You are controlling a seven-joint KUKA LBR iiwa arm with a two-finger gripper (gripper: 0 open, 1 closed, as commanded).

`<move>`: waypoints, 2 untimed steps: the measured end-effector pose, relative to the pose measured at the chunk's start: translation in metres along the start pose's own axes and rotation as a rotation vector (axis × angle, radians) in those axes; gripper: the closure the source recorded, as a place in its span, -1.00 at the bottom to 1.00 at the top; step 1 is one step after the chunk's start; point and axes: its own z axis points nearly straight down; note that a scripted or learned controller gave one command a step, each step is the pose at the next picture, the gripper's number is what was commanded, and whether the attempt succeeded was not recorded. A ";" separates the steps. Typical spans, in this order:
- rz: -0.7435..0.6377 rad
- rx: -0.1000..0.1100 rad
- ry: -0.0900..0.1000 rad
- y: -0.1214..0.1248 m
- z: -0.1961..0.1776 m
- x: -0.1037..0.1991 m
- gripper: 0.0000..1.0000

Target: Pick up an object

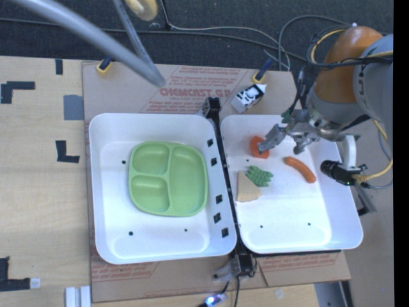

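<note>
White bins (102,171) on cardboard-covered wooden bench (38,171). Gripper (286,141) fingers spread, nothing between. Orange-red piece (258,148) touching left fingertip; orange sausage (300,169) just below right one.

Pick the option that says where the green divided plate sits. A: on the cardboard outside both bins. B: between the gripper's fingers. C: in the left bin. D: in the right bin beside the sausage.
C: the green divided plate lies flat in the left bin, while the sausage lies in the right bin near the gripper.
</note>
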 end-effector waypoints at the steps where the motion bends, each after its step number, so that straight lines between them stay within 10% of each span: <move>1: -0.003 -0.014 -0.002 0.003 -0.008 0.000 -1.00; 2: -0.002 -0.009 -0.002 -0.001 0.042 -0.009 -1.00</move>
